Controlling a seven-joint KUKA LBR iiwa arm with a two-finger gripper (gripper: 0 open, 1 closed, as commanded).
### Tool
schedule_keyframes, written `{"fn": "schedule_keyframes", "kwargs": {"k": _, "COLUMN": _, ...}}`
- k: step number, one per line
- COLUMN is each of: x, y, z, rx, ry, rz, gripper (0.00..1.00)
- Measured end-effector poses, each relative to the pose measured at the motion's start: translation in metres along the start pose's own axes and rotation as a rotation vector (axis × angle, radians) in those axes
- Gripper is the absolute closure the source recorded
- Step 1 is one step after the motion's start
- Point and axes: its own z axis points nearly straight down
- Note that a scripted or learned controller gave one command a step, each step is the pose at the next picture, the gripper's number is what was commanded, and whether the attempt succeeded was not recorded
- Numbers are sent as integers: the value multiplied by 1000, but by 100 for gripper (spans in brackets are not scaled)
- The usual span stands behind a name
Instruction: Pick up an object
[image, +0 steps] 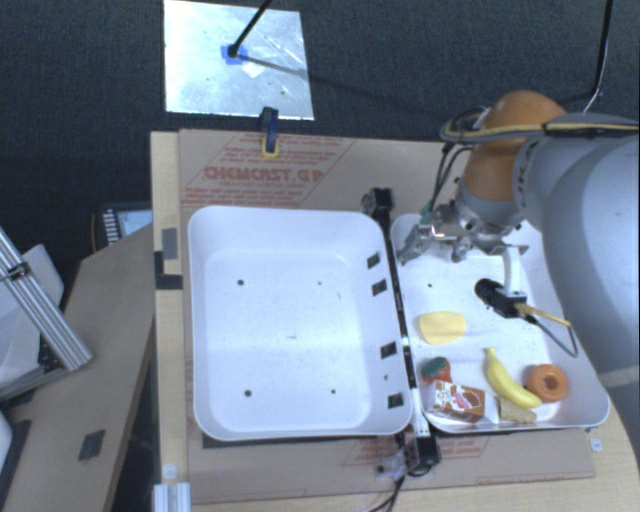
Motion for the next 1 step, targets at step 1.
{"fn": "schedule_keyframes", "kwargs": {"k": 1, "x": -4, "y": 0, "z": -11, "rx": -2, "ry": -2, "rz": 4, "gripper": 100}}
